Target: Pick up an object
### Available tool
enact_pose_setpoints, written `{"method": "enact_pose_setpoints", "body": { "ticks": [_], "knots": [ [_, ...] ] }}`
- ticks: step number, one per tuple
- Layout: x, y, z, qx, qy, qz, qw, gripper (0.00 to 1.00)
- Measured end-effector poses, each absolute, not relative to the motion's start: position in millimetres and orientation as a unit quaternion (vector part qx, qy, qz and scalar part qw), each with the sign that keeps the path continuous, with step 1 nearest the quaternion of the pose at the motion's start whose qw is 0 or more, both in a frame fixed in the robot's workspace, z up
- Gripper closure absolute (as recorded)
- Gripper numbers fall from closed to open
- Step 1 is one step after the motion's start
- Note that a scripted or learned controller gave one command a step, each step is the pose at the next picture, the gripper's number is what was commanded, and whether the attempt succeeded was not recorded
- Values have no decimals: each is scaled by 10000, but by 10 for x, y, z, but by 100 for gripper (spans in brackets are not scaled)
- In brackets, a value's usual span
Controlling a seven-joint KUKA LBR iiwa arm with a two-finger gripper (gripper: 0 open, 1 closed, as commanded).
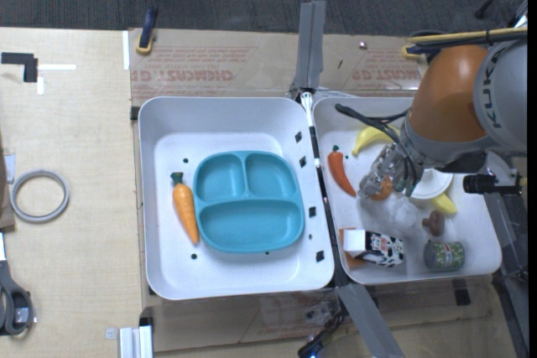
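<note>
Over the right bin (478, 264), my claw (388, 176) hangs low by the chili (340, 172) to pick, jaw state unclear.

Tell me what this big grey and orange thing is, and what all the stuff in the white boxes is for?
That is a robot arm, reaching in from the right. The camera sits above the bench and looks down at a slant. At the arm's tip is its hand, which hangs low over the right bin. I cannot tell whether it is gripping anything.

The left bin holds a blue plate with sections and a toy carrot beside it. The right bin holds a red chili pepper, a yellow banana, a small cow-patterned carton, a green can and a few other small things.

The robot's job is to pick up one object. A roll of tape lies on the wooden bench to the left.
</note>
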State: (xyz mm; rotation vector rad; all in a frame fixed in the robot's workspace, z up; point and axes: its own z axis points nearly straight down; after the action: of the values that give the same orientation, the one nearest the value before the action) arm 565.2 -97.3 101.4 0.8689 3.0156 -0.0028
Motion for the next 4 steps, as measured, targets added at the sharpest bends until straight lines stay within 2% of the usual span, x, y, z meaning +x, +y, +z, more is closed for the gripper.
{"method": "enact_pose_setpoints", "body": {
  "ticks": [1,2,4],
  "knots": [
    [6016,-572,1924,2581,9661,0,18,100],
    [6288,-607,2711,2106,9776,-5,22,100],
    [6313,-600,2898,2083,9780,-17,60,100]
  ]
}}
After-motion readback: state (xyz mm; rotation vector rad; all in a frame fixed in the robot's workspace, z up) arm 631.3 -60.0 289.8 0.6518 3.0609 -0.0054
